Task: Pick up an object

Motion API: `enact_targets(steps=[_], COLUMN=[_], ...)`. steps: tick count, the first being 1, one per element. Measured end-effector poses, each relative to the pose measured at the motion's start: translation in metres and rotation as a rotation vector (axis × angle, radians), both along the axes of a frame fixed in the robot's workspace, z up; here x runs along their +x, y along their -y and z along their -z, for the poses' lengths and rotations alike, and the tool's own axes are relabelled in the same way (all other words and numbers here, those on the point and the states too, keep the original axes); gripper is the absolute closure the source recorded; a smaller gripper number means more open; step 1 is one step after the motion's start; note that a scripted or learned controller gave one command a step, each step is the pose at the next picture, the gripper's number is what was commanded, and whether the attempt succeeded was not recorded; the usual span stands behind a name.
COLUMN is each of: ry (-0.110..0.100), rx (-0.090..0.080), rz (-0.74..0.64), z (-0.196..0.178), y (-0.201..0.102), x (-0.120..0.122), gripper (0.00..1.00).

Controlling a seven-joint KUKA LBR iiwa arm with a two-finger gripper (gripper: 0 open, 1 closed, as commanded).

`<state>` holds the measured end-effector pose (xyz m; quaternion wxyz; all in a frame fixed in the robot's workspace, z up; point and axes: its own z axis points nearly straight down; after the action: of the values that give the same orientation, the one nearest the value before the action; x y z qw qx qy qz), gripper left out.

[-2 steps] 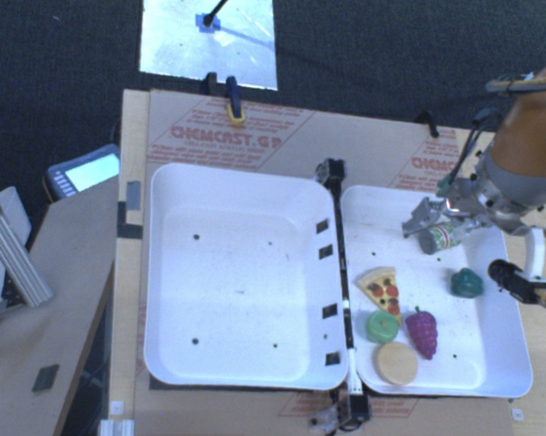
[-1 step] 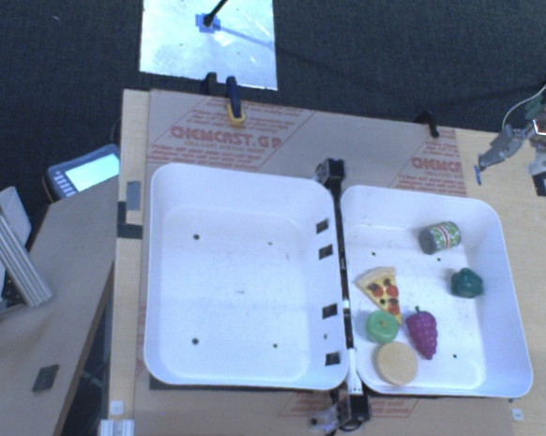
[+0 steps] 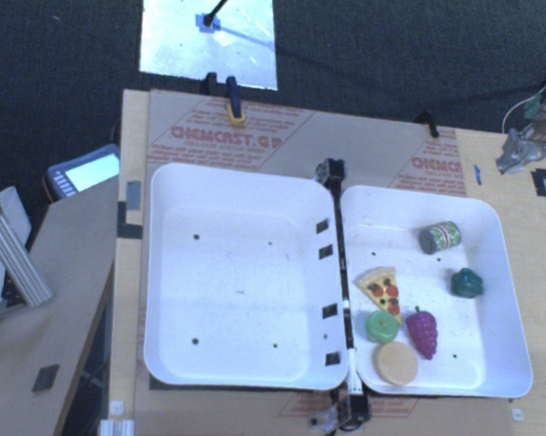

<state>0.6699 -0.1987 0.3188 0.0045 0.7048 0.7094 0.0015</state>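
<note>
While the gripper [image 3: 521, 155] hangs over the counter [image 3: 289, 134] past the far right corner of the right bin [image 3: 508, 278], whether it is spread or pressed together cannot be told. That bin holds six things: a can [image 3: 439, 237] lying on its side near the far wall, a green broccoli piece [image 3: 466, 283], a pizza slice [image 3: 380, 288], a green apple [image 3: 383, 326], purple grapes [image 3: 422, 331] just beside the apple, and a tan round biscuit [image 3: 397, 363]. Alongside sits the left bin [image 3: 240, 276].
</note>
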Motion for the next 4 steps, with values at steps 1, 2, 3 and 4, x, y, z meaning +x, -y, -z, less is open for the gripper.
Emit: enact_targets(steps=[1, 2, 3, 4], ry=[-0.019, -0.013, 0.012, 0.01], rx=[0.008, 0.006, 0.004, 0.005], rz=[0.007, 0.009, -0.007, -0.004], z=[0.096, 0.088, -0.066, -0.19], y=[-0.016, -0.04, -0.11, -0.16], x=[-0.064, -0.188, -0.181, -0.182], gripper=[1.0, 1.0, 1.0, 1.0])
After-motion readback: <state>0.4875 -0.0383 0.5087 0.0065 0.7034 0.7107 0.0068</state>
